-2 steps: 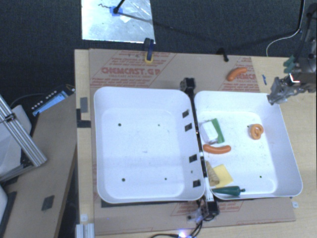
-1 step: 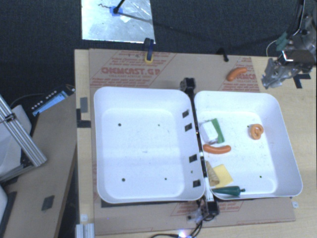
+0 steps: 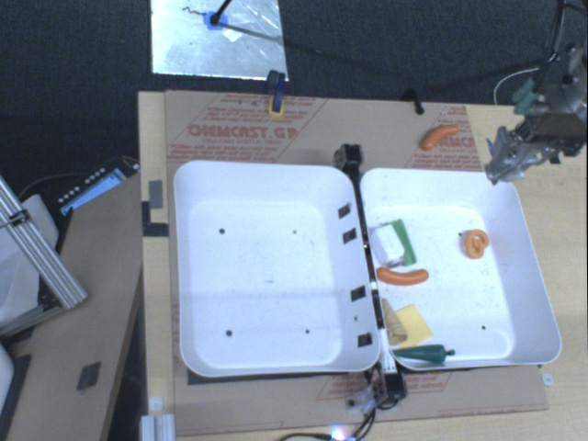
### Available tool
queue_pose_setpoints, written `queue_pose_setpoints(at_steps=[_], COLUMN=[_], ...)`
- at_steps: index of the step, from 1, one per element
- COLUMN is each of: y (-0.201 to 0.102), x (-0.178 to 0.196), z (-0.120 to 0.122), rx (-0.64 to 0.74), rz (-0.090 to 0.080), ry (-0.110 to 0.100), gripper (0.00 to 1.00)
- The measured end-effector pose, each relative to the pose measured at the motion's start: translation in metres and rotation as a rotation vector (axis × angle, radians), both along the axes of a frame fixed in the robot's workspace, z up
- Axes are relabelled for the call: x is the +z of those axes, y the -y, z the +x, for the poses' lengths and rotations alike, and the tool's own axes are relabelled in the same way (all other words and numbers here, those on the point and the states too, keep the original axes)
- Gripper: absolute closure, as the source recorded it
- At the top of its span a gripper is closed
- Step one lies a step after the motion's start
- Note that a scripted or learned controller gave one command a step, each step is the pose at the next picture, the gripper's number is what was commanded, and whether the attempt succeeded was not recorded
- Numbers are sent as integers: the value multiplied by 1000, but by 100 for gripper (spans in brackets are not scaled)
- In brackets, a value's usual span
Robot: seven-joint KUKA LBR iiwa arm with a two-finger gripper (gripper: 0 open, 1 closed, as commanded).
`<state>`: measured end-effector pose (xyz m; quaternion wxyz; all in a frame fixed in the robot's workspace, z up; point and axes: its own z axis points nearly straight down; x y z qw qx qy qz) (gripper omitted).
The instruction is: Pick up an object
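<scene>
Camera view: orange sausage (image 3: 402,277) lies lengthwise left-right in right bin (image 3: 524,237); pincer (image 3: 503,166) state cannot be told.

Looks like a robotics lab or test cell, not anyone's home. The bench (image 3: 303,118) is a plain board stamped with a brand name, sitting on dark carpet (image 3: 73,81). Two white bins (image 3: 266,177) are clipped together side by side, there's an aluminium extrusion frame (image 3: 37,255) off to the left, loose cables (image 3: 514,81) trailing around, and a shiny metal sheet (image 3: 216,26) on the floor.
</scene>
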<state>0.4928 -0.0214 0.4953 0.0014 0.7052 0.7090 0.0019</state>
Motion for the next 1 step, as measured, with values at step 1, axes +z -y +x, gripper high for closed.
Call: queue_pose_setpoints(at_steps=[1], y=[-27], x=[-200], z=[-8], rx=[-3], rz=[0], ry=[-19], gripper=[100])
